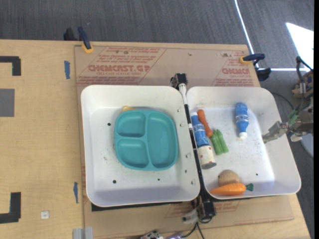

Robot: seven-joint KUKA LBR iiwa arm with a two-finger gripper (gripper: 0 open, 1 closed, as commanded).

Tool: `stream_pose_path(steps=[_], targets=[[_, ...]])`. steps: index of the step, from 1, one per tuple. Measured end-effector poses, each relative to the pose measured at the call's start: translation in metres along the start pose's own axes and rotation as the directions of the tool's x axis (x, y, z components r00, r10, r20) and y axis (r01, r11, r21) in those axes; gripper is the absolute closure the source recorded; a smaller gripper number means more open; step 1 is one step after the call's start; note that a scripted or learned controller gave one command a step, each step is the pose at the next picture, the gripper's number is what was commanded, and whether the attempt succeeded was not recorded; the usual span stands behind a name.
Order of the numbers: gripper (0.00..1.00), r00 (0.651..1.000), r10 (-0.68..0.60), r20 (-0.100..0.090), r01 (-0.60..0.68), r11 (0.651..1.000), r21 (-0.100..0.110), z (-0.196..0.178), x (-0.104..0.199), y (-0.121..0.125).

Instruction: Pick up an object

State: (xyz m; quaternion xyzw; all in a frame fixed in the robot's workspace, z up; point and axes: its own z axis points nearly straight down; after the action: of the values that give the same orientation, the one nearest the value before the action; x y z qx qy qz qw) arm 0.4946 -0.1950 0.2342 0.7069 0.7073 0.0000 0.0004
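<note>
Blue bottle (pixel 241 119); rt bin (pixel 279 153)

The worktop (pixel 35 133) is being covered by a printed cardboard sheet (pixel 164 63), which is being held by clamps (pixel 85 40) at its far corners.

Bright, even overhead light — soft shadows, sharp focus (a glare patch on the floor (pixel 301 34) at upper right).

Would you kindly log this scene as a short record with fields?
left bin: teal plastic divided plate
right bin: small blue plastic bottle, larger blue bottle with a white label, thin orange stick, green rectangular piece, tan round potato, orange toy carrot
gripper: at the right bin's right rim, holding nothing visible
</note>
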Motion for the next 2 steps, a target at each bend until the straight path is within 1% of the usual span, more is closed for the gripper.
stream_pose_path(steps=[1, 2], targets=[[0.0, 0.959, 0.282, -0.005, -0.282, 0.959, 0.002, 0.149, 0.008, 0.055], [1.0, 0.959, 0.282, -0.003, -0.282, 0.959, -0.002, 0.138, 0.007, 0.056]])
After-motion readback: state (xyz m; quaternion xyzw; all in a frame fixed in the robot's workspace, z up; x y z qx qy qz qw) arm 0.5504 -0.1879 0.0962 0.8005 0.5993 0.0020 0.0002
